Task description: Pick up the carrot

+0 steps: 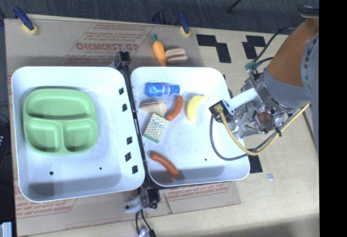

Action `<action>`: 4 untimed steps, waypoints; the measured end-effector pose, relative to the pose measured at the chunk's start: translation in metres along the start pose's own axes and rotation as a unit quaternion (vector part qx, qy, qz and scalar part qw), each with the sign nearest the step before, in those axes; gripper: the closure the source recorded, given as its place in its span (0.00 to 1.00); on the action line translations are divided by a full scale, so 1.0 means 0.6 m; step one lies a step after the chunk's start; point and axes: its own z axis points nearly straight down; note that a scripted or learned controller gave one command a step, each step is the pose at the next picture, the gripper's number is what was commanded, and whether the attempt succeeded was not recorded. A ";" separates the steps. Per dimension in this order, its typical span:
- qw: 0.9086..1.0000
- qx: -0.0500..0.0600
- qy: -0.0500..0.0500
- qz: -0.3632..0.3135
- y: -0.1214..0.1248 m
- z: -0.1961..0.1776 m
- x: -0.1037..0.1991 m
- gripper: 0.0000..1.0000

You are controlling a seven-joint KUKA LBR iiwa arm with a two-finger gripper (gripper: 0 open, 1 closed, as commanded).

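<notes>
The carrot (159,52) is orange with a small green top. It lies on the cardboard just behind the back rim of the right bin (217,74), outside both bins, with a tan bun-like toy (176,56) touching its right side. My gripper (245,121) hangs over the right edge of the right bin, well to the right of the carrot and nearer the front. Yellow cable loops around it and hides its tip. Nothing shows in its grasp.
The right bin holds a blue bottle (161,89), a reddish sausage (174,108), a yellow banana (193,107), a bread piece (152,106), a checkered block (156,127) and another sausage (164,162). A green divided tray (59,120) sits in the left bin. Clamps (184,24) grip the bench's back edge.
</notes>
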 end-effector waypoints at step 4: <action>1.000 0.000 0.000 0.000 -0.065 0.056 0.167 1.00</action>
